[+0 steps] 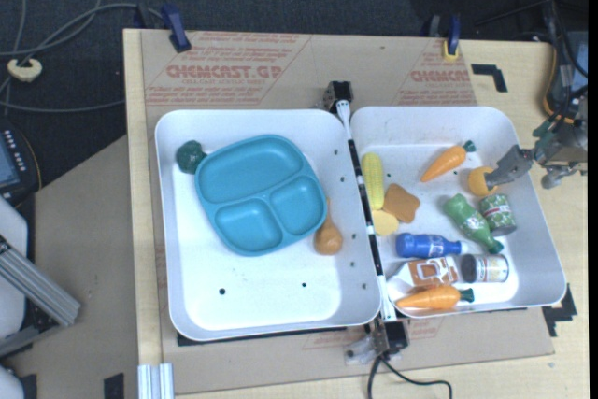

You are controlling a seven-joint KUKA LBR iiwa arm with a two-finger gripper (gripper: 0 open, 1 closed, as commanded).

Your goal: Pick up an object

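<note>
The right bin (533, 243) holds several toy items: a carrot (444, 162), a corn cob (373, 179), a brown slice (403, 201), a green bottle (465, 218), a green can (499, 212), a blue bottle (428, 246), a small carton (432, 272), a dark jar (486, 269) and a second carrot (430, 298). My gripper (525, 165) hangs over that bin's right rim, just right of a small orange piece (478, 180) and above the green can. Nothing shows in its grasp.
The left bin (271, 294) carries a blue divided plate (260, 193), a dark green ball (191, 156) at its upper left and an orange-brown piece (328, 238) near the divider. Clamps sit on the bench's back edge. Cables lie on the floor at left.
</note>
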